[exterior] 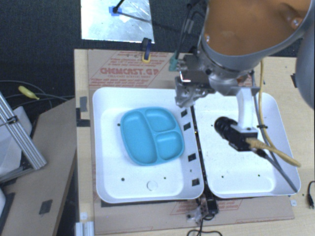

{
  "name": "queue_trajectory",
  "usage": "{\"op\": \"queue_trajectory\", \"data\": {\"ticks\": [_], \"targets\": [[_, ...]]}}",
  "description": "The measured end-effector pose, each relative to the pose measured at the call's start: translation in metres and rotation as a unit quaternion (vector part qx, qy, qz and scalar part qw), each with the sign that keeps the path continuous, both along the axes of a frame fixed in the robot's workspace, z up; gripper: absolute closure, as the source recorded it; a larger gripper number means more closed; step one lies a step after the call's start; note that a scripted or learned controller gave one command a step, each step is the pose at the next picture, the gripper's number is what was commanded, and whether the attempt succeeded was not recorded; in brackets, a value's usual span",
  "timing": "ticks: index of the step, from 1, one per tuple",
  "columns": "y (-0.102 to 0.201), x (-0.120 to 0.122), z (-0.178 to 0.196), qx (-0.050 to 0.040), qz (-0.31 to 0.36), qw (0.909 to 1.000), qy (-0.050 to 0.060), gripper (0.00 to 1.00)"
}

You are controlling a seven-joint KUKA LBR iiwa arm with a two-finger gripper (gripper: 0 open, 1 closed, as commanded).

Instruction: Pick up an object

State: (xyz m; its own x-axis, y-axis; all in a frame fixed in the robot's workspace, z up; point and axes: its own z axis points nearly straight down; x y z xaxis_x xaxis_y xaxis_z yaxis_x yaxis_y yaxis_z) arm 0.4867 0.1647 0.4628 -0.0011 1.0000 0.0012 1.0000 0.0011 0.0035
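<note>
A cardboard sheet [123,69] with red printing is covering the bench [59,146] in the middle of the frame, and two shallow white bins are sitting side by side on it. The left bin [110,181] is holding a blue divided plate [150,135], which is lying flat at the bin's centre with three compartments facing up. The right bin [246,181] is sitting touching the left one along a seam marked with black tabs. Dark carpet is filling the top and left of the frame, with a shiny silver sheet [117,13] lying on it at upper centre. A yellow and blue clip [146,50] is resting at the cardboard's upper edge.

The arm [256,23] is reaching in from the upper right, its orange band looming large near the top edge. Its gripper [184,98] is hanging over the upper end of the seam between the bins, just above and to the right of the plate; whether it is open or closed cannot be told, and nothing is visibly gripped. A black cylinder with a yellow cable [234,132] is hanging over the right bin.
</note>
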Motion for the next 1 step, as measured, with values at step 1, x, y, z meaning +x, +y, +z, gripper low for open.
{"op": "queue_trajectory", "data": {"ticks": [1], "targets": [[0.0195,0.0052,-0.0395,-0.0008,0.002,1.0,0.002,1.0]]}}
